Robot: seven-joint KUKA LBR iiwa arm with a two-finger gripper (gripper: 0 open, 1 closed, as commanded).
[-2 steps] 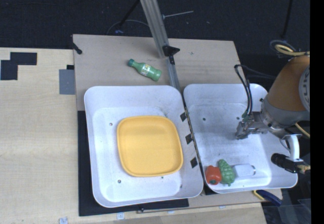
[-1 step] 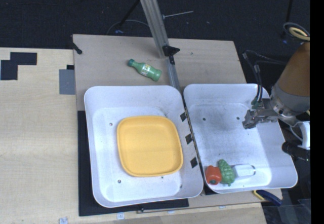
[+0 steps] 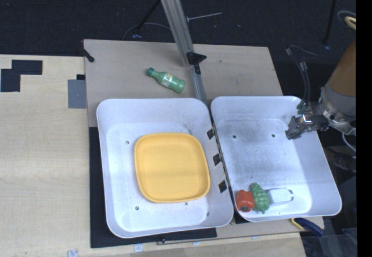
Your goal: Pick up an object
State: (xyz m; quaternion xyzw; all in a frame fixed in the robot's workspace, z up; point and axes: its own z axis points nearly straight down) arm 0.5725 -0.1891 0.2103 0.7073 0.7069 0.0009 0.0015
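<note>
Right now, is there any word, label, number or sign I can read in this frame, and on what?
No text can be read.
Green bottle on the bench: a pale label band, too small and blurred to read.
Yellow plate, red and green toys, white bins: no print visible.

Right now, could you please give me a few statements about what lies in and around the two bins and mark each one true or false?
1. The yellow plate lies in the left bin. True.
2. The green bottle stands upright in the right bin. False: it lies on its side on the bench, behind the bins.
3. The red and green vegetables sit at the right bin's near edge. True.
4. The gripper is over the yellow plate. False: it is at the right bin's far right side.
</note>
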